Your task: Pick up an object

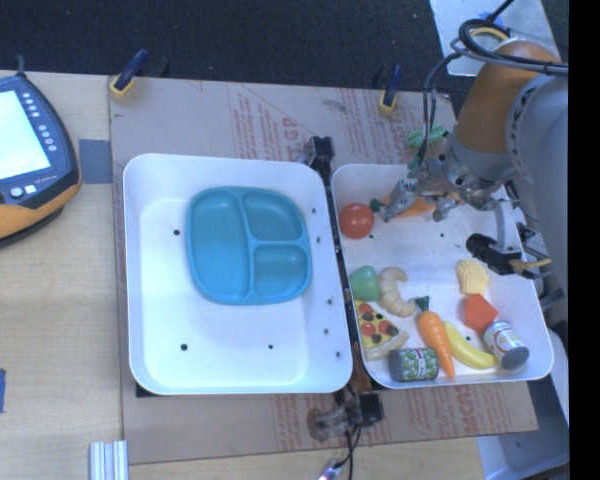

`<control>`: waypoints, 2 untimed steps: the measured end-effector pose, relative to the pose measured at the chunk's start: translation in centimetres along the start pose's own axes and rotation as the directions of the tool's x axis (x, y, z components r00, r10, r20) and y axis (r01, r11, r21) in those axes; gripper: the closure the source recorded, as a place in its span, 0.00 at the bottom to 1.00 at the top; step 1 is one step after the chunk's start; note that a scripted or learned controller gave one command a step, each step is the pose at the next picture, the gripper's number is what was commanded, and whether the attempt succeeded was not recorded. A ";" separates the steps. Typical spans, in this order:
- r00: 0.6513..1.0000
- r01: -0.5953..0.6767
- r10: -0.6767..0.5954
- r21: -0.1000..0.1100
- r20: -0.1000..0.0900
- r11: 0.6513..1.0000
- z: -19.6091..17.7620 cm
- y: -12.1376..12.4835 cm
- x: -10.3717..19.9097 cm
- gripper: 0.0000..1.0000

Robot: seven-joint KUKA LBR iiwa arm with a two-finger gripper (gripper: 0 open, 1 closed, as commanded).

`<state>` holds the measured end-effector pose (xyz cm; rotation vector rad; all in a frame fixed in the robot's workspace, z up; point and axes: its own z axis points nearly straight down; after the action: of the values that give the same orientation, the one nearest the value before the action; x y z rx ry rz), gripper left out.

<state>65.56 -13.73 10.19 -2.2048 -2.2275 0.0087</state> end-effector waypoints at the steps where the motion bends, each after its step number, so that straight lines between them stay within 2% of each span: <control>1: 1.000 -0.008 0.008 -0.007 0.001 1.000 1.0 0.0 -2.6 0.00; 2: 1.000 -0.004 0.004 -0.001 0.000 1.000 0.0 0.0 -2.6 1.00</control>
<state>65.56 -16.36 10.19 -2.2099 -2.2235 0.0087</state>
